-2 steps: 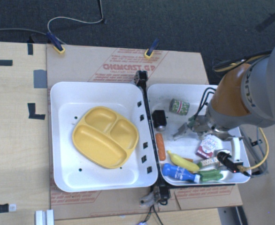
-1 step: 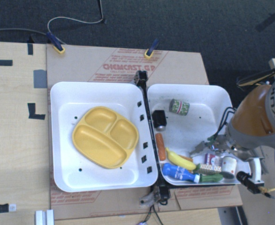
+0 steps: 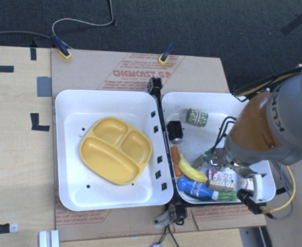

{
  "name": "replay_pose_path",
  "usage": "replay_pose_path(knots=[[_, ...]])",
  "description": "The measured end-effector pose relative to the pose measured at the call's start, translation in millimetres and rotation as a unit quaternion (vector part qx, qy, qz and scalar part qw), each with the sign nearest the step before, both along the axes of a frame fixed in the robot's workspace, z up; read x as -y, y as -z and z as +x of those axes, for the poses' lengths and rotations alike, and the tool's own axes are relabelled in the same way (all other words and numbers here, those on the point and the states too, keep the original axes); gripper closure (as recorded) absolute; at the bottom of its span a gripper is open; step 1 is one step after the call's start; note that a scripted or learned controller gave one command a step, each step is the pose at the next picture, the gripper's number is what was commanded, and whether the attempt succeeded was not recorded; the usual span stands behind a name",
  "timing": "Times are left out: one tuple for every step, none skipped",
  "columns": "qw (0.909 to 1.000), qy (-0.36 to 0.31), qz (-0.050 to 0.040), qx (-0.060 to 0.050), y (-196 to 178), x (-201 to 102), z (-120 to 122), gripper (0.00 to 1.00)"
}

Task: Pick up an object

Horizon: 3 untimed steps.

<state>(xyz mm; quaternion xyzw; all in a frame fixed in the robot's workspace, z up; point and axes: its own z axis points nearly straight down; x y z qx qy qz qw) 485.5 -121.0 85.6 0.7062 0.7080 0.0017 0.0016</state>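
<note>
I am the arm, and I am reaching in over the right bin [image 3: 228,101]. My job is to pick up one thing. I think I am at the step where I come down to grab, but I have not lifted anything yet.

My jaws [image 3: 216,161] are low in the bin, under my big grey and orange wrist. My wrist hides most of them, so I cannot tell how wide they are or if they have hold of anything.

The things to pick from are all in this right bin. A yellow banana [image 3: 191,171] lies just to the left of my jaws. Beside it is an orange carrot [image 3: 175,158], close to the wall between the bins. A blue bottle [image 3: 197,189] lies along the front of the bin. A small spotty box [image 3: 222,180] sits just under my jaws, touching the bottle. A green can [image 3: 197,117] lies at the back, well apart from me. A little black thing [image 3: 174,130] sits near the middle wall.

The left bin [image 3: 71,153] has a yellow tray [image 3: 116,149] in it. That is far from me.

Next, I think I need to close on the nearest thing, maybe the banana or the box, and then lift straight up. The things are packed close, so I might bump a neighbor or slip off.
</note>
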Motion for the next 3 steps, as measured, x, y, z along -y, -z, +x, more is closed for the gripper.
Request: replay_pose_path(knots=[[1.0000, 0.002, -0.0030, 0.001, -0.3, -24.5, -0.3, 0.00], [1.0000, 0.002, -0.0016, 0.000, -9.9, -25.1, -0.1, 1.00], [1.0000, 0.002, -0.0015, 0.000, -9.7, -25.1, -0.2, 0.00]])
